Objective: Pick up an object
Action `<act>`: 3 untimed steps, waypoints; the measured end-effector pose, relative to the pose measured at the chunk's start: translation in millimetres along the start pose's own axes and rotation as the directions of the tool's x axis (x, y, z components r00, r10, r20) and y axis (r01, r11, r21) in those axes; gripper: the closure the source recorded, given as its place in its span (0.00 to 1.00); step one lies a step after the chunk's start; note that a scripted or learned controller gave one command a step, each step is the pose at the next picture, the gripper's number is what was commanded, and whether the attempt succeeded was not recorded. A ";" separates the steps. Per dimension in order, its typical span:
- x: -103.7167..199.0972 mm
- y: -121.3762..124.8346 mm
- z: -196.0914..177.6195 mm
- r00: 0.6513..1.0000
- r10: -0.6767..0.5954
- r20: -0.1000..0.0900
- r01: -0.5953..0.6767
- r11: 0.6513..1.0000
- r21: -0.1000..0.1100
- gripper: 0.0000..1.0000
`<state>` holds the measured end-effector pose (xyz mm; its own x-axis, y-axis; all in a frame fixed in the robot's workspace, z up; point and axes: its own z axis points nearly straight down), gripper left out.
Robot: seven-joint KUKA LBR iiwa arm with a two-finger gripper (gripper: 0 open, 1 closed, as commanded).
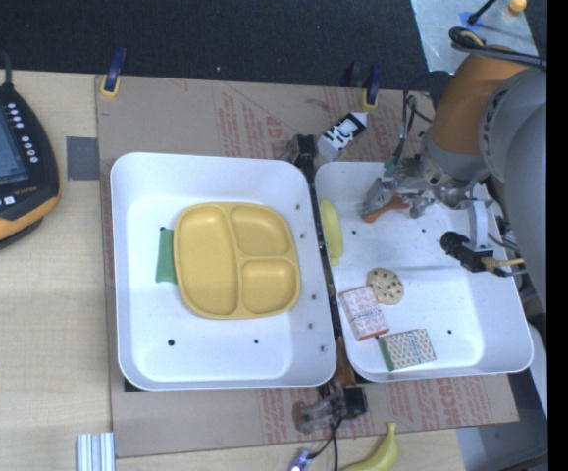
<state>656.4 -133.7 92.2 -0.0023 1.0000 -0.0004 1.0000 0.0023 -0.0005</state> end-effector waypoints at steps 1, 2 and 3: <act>-26.4 0.0 0.0 1.000 0.000 0.000 0.000 1.000 -0.001 0.00; 17.2 -55.6 0.7 1.000 -0.002 0.000 0.002 1.000 0.005 0.00; 24.7 -105.6 0.8 1.000 -0.004 0.000 0.004 1.000 0.005 0.00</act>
<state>550.7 -109.2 91.4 -0.0060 1.0000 -0.0003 1.0000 0.0060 -0.0051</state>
